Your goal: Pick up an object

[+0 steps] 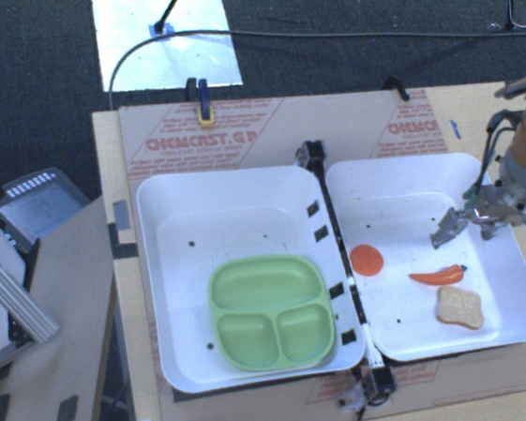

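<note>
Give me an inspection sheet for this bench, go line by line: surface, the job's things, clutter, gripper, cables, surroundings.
Surface: two white bins side by side, left bin and right bin, on a printed board.
Job's things: in the right bin, an orange disc, a red-orange chili pepper and a tan bread slice, all lying apart.
Clutter: a green divided plate in the left bin.
Gripper: the gripper hangs over the right bin above the pepper, nothing seen between its fingers.
Cables: a black cable arcs behind the bins.
Surroundings: dark floor, a grey device at left.
</note>
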Action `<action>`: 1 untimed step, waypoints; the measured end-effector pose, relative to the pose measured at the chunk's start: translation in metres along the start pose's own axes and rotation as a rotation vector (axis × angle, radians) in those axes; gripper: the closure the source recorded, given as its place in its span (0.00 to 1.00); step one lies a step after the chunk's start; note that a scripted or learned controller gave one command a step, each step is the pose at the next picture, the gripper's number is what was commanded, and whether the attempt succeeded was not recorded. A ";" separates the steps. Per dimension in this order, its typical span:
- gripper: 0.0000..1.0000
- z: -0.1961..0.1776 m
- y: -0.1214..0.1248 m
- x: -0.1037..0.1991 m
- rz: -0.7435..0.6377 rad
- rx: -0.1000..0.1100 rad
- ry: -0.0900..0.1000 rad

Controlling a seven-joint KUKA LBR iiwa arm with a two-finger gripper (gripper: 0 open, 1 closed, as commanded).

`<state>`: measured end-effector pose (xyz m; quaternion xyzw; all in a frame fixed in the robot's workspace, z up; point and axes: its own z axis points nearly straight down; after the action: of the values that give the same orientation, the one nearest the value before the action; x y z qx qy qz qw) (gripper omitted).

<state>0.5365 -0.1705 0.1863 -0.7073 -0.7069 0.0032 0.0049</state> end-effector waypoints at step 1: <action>0.00 -0.007 0.003 0.000 -0.003 -0.012 -0.002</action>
<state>0.5396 -0.1700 0.1931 -0.7061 -0.7081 -0.0003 -0.0003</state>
